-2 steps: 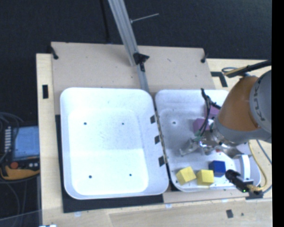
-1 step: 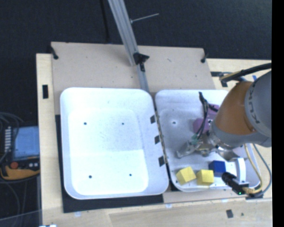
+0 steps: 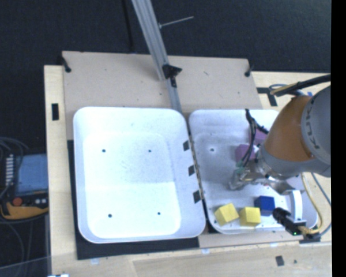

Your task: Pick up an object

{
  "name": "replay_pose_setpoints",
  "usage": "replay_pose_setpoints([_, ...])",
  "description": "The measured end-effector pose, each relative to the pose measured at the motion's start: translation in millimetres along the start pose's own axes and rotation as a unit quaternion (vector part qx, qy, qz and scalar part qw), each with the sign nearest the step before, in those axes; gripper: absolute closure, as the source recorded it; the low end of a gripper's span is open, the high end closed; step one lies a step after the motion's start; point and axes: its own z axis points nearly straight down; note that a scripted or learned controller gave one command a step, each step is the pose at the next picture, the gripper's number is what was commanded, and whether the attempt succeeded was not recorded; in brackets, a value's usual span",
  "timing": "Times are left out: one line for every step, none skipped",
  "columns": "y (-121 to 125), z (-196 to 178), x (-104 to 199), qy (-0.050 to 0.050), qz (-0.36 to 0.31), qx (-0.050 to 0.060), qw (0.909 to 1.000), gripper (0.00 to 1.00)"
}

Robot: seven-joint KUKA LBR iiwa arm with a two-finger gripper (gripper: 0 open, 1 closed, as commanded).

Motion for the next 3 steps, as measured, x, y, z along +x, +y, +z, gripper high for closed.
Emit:
replay_pose_setpoints([-6, -53, -8, -0.001, -0.002, -0.001, 1.0, 1.0])
replay_pose_setpoints([-4, -107, -10, -0.001, -0.005, -0.002, 1.0, 1.0])
replay_pose_setpoints([7, -100, 39, 0.001, -0.007, 0.002, 1.0, 1.0])
